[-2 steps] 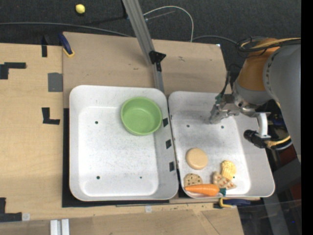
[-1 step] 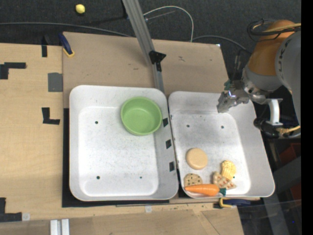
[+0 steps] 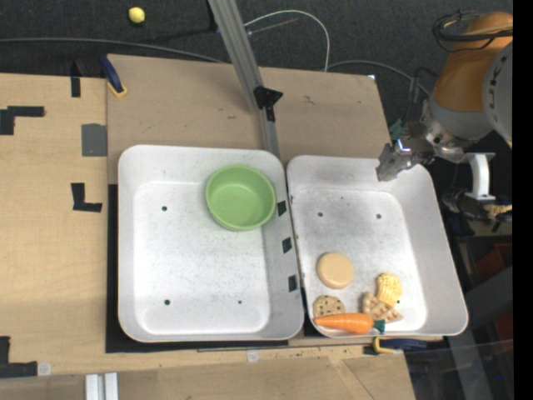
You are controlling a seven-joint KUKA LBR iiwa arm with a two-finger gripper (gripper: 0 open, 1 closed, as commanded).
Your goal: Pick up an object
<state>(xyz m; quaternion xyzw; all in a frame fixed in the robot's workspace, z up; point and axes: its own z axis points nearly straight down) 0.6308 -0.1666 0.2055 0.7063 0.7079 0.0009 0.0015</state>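
While arm (image 3: 466, 82) is cut off at right | fingers (image 3: 390, 167) (blurred) state: cannot tell | over right bin (image 3: 416, 223) rim

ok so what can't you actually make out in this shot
- Gripper: in the camera view it shows small and dark over the right bin's far rim, so its finger state is unreadable.
- Arm: cut off by the right edge.
- Carrot: it lies across the round cookie, hiding that cookie's near edge.
- Yellow and tan pieces: too small and clustered to identify.
- Small yellow object beyond the bench: too small to name.
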